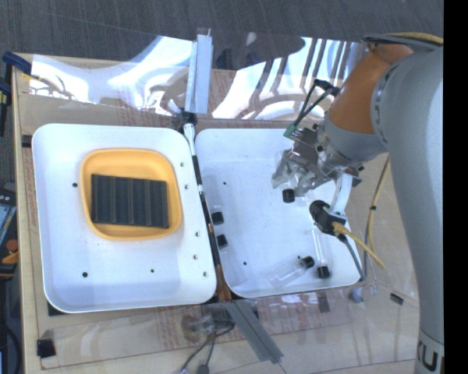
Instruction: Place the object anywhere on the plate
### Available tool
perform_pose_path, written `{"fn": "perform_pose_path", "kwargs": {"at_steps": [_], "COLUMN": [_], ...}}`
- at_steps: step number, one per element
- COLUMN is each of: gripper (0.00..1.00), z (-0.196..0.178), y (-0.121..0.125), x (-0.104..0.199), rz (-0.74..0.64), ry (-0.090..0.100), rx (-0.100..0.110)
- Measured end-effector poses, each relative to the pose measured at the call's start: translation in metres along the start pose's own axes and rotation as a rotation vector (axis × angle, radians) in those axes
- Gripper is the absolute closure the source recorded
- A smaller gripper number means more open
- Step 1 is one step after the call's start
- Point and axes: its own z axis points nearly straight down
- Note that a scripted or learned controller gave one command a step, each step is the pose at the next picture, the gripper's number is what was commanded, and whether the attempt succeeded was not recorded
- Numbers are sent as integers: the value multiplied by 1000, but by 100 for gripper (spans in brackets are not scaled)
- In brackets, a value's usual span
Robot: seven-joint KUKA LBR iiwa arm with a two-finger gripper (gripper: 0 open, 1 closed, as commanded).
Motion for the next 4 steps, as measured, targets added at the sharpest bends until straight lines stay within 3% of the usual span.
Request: {"fn": "perform_pose_path", "kwargs": {"at_steps": [1,2,3,4], "gripper": [100,100,100,100], "z": [23,15,-26,16], "y": [-68,-32,2,-51], "x": [15,96,153,162], "rz": [-117,-212,-273,-342], "ry": [-1,-2,-1,-4], "rx": [-1,-4,-6,-2]}}
